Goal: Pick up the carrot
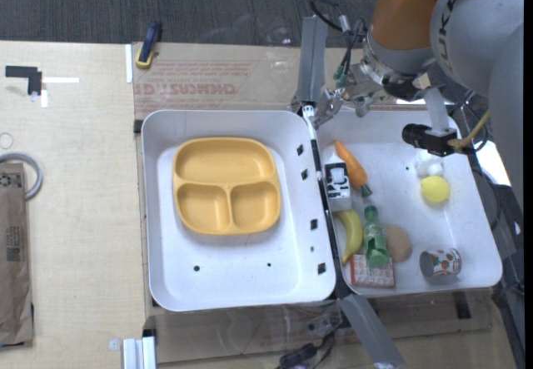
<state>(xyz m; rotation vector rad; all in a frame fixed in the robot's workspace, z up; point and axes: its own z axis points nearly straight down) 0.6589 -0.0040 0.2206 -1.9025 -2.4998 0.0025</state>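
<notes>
The carrot (pixel 351 162) is orange and slim. It lies slantwise on the floor of the right bin (pixel 466 276), near that bin's upper left corner and beside the divider. The gripper (pixel 326 106) hangs from the grey arm with the orange band, over the bin's top left corner. It is above and slightly left of the carrot's upper end and apart from it. Nothing shows in its grasp.
Also in the right bin are a white box with a black label (pixel 336 182), a banana (pixel 351 234), a green bottle (pixel 374 236), a brown lump (pixel 399 243), a yellow ball (pixel 434 189) and a can (pixel 440 263). The left bin (pixel 158 276) holds a yellow divided tray (pixel 225 186).
</notes>
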